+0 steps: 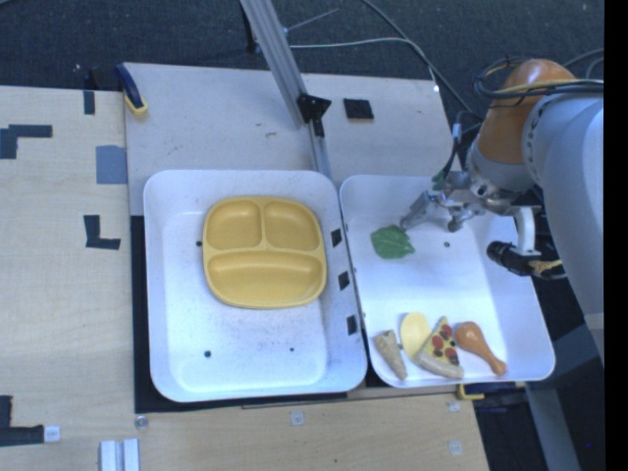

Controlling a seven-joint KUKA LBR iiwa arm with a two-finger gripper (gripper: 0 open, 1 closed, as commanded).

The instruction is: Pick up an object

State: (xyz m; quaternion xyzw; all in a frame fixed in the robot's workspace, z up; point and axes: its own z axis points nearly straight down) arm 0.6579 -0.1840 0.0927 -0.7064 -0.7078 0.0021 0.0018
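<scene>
I see the arm point(549, 135) reaching in over the right bin point(510, 292), its gripper point(432, 209) hanging low near that bin's far edge. The fingers point(417, 212) are spread apart with nothing between them — released, pointing toward the green leafy piece point(392, 242), which lies just beside the fingertips, close to the bin's left wall and in its far half.

Along the near edge of the right bin I count four more toy foods in a row: a tan wedge point(391, 353) nearest the left corner, a pale yellow piece point(415, 331) next to it, a pizza slice point(441, 348) touching that, and a drumstick point(479, 346) toward the right corner.

The left bin point(177, 361) carries a yellow divided plate point(265, 251) — three compartments, set in the far half, nearer the right wall. A metal pole point(280, 52) slants up from the far edge between the two bins.
</scene>
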